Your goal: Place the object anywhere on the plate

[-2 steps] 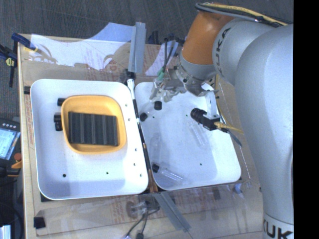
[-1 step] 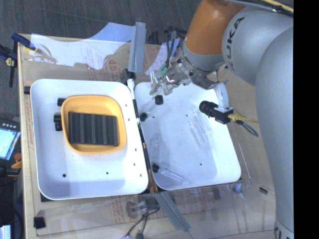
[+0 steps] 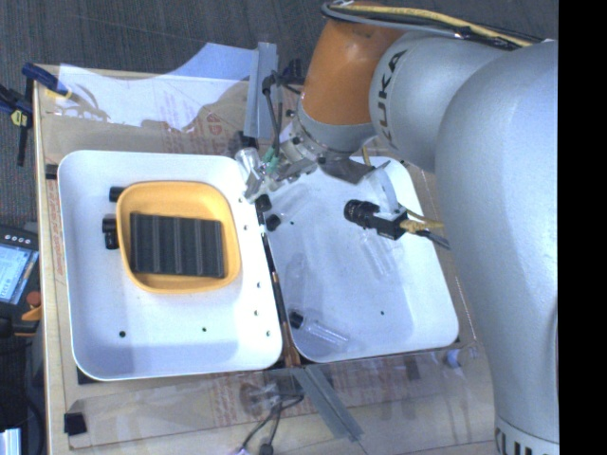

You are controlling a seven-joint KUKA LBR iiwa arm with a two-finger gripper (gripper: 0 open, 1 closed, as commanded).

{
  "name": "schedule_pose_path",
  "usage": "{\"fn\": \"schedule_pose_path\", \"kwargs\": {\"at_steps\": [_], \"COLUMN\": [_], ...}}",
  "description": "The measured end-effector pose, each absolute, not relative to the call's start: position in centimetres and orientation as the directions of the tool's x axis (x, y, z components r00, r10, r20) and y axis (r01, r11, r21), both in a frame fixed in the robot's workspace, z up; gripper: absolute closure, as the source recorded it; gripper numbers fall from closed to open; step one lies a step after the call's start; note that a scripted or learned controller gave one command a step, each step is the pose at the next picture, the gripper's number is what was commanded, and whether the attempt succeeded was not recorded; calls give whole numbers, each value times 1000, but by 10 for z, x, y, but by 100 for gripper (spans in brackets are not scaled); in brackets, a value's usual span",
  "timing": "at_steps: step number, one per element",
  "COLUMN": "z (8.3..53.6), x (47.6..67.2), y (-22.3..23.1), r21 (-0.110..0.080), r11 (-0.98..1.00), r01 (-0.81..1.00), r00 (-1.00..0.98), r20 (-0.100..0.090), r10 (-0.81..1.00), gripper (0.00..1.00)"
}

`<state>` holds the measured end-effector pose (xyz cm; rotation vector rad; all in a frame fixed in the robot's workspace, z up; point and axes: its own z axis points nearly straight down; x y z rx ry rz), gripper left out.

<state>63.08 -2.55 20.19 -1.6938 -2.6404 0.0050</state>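
A yellow plate (image 3: 142,204) with rounded corners rests in the left bin (image 3: 161,349). A dark grey ribbed rectangle (image 3: 177,244) covers its middle. My gripper (image 3: 254,176) hangs over the wall between the two bins, at the far left corner of the right bin (image 3: 417,301) and just right of the plate's far right corner. A small green bit (image 3: 273,162) shows at the gripper's tip; I cannot make out what it is or whether it is held.
Two small black pieces (image 3: 111,227) stick out at the plate's left edge. In the right bin lie a clear plastic piece (image 3: 324,333) near the front and a small black bit (image 3: 272,222) by the dividing wall. The arm covers that bin's right side.
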Motion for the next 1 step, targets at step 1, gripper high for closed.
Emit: {"fn": "schedule_pose_path", "kwargs": {"at_steps": [1], "z": [202], "x": [631], "y": [-26], "r21": [-5], "r11": [417], "r01": [909], "r00": [-417], "r20": [1], "r10": [909], "gripper": [0]}}
